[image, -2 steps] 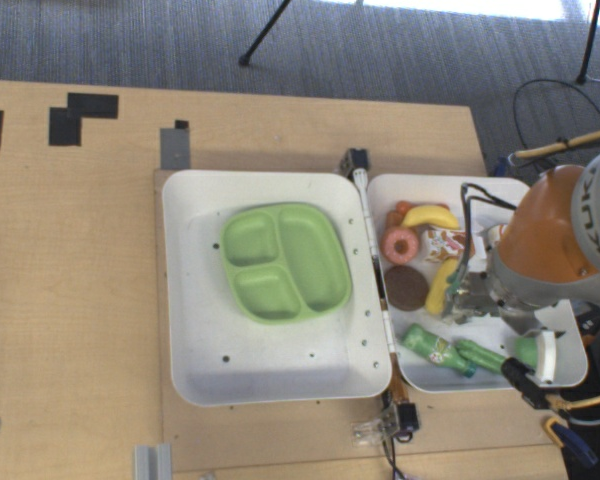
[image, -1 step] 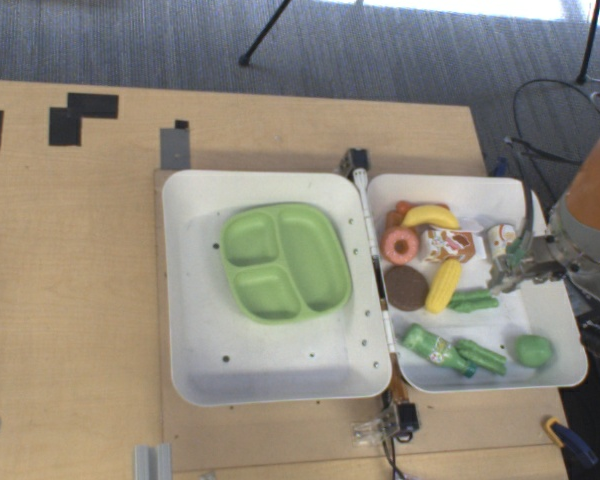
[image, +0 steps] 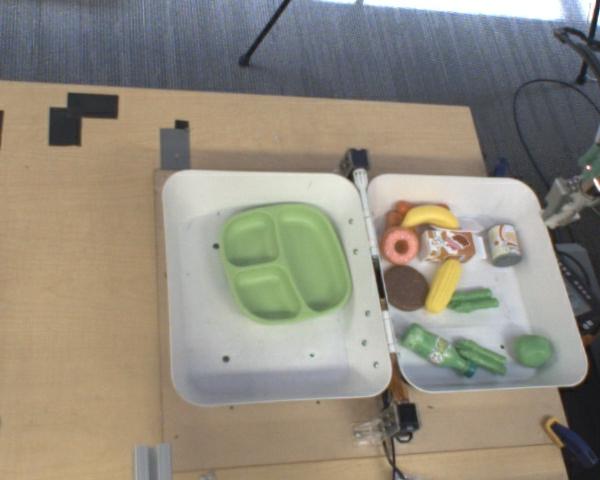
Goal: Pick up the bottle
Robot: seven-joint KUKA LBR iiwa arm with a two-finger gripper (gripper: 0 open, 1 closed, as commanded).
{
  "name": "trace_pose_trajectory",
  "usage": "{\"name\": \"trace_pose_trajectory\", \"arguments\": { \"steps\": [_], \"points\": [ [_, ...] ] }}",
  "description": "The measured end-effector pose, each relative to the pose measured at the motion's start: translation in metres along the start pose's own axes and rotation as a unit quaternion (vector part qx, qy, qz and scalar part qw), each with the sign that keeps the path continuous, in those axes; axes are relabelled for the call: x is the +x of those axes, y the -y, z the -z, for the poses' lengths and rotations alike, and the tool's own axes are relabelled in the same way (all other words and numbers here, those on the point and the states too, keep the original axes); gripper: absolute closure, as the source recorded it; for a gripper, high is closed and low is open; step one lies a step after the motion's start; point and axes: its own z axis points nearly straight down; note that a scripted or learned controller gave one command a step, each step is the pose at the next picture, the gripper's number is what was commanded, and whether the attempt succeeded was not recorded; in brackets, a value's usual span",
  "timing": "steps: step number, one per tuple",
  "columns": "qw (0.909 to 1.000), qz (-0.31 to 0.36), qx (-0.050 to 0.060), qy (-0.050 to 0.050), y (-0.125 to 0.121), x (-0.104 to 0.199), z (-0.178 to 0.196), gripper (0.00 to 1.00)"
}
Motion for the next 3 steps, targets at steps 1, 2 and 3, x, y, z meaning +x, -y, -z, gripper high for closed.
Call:
{"name": "trace_pose_trajectory", "arguments": {
  "steps": [1, 2, 3],
  "points": [
    [0.9862, 0.166, 0.002, -0.002, -0.042, 0.044, -0.089, 1.00],
    [0.9504, 0.311, -0.001, 0.000, -0.007, 0.031, 0.091, 1.00],
    [0.8847, 0.466, 0.000, 0.000, 0.003, -0.014, 0.106, 1.00]
  ]
}}
